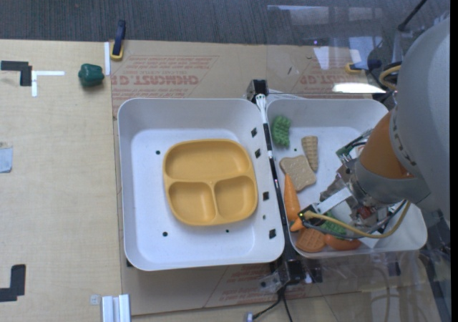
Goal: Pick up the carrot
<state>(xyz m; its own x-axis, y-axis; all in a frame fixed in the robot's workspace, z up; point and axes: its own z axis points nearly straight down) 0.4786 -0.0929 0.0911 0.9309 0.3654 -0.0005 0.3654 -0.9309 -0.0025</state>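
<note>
Looming over the right edge of the frame, your grey arm (429, 99) with its orange band (383, 152) reaches down into the right-hand bin, and you cannot tell from here how the gripper (351, 210) is set, because the wrist and cables cover its tip.

Next in size, the left bin (136, 192) sits at the centre of the frame. You see one thing in it: a yellow divided plate (211, 181) with three compartments, lying flat in the middle of the bin floor.

Your right bin (329, 116) lies just beside it, their rims touching along the middle. Inside, the carrot (292, 202) lies along the left wall, lengthwise, towards the lower part of the bin, just left of the gripper and apart from it. A tan slice of bread (298, 172) lies just above and to the right of the carrot, a narrow tan cracker-like piece (310, 150) above that, and a small green toy (280, 129) near the upper left corner. Reddish-orange pieces (325, 242) lie at the bin's lower edge, beneath a yellow cable (333, 224).

On the bench at the upper left of the frame you find a small dark green object (91, 75).
</note>
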